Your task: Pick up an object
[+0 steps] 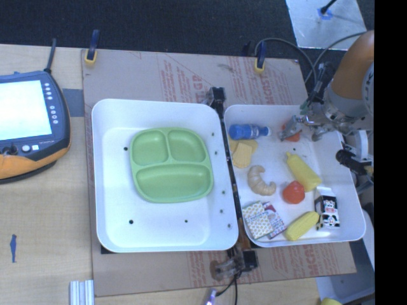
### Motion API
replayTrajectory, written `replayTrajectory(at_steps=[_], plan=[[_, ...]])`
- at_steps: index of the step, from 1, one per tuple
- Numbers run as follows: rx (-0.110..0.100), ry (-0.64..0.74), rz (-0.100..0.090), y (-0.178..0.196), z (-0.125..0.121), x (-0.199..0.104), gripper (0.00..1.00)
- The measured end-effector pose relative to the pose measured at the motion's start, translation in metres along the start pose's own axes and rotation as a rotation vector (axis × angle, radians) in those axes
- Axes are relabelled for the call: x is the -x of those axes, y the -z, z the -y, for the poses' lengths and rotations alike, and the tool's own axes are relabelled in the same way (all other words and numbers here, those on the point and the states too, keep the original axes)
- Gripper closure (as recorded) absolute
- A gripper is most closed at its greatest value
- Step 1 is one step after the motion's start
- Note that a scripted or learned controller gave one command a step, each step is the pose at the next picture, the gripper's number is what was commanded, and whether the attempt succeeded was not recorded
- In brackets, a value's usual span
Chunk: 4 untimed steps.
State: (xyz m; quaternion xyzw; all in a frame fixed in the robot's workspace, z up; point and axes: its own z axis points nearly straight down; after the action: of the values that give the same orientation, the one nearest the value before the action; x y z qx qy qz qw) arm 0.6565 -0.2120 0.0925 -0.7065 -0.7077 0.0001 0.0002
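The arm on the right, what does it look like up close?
The arm has a rounded orange band above a grey wrist section. Thin dark cables loop along it toward the bench. At its end sits a small grey metal gripper, above the right white bin.

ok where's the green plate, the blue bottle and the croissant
green plate [170, 166], camera view, on the ridge above its wide lower compartment
blue bottle [241, 131], camera view, on the middle of its blue body
croissant [260, 180], camera view, on the middle of its curved back
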Motion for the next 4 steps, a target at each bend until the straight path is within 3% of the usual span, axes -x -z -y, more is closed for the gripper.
replayTrajectory(at_steps=[2, 4], plan=[[-0.002, 0.002, -0.001, 0.000, 0.000, -0.004, 0.00], [-0.006, 0.004, -0.001, 0.000, 0.001, -0.027, 0.00]])
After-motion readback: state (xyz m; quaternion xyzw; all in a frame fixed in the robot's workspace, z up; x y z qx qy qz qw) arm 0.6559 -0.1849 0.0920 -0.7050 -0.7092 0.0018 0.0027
